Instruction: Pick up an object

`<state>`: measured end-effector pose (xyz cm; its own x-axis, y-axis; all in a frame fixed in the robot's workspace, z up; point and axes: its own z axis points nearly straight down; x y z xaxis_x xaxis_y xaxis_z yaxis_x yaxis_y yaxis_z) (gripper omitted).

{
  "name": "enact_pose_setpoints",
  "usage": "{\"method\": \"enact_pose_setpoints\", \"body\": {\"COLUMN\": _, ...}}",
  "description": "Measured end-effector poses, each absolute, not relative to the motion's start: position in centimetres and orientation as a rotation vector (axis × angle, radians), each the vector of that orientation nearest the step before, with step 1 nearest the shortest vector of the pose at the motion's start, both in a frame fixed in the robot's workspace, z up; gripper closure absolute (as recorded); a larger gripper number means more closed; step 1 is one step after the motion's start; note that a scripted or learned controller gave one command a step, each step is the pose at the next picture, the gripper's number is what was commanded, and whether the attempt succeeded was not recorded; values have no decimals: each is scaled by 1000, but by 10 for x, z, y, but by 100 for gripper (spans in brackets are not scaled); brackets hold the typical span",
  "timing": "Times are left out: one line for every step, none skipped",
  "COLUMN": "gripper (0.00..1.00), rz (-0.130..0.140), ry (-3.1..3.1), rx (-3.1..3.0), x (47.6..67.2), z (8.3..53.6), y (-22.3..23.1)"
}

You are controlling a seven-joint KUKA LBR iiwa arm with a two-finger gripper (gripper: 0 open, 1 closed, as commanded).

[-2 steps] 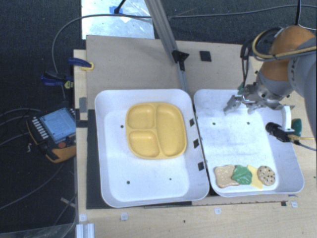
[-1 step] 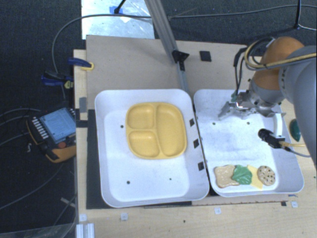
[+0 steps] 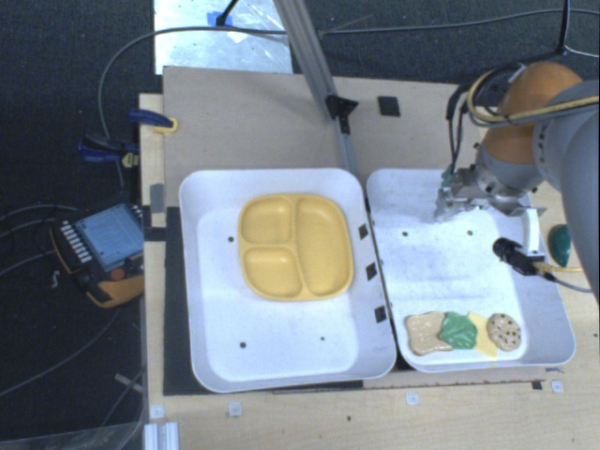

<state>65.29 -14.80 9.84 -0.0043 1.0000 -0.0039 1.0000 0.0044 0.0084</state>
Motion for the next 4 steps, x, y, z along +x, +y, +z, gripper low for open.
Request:
{"method": "enact_pose_setpoints", "body": {"gripper": 100, "rz": 7, "ry": 2222, "rx": 2212, "x": 650, "z": 162, "y": -146}}
{"method": "enact_pose_setpoints", "body": {"gripper": 100, "rz": 7, "ry": 2224, "rx": 2210, "x": 657, "z": 208, "y": -145}}
{"method": "enact_pose_setpoints", "body": {"gripper": 100, "rz": 5, "ry": 2226, "rx": 2210, "x": 658, "z": 256, "y": -145}}
{"method": "enact_pose_setpoints", "body": {"gripper": 100, "rz": 5, "ry": 2232, "rx": 2209, "x": 650, "z": 262, "y": -95}}
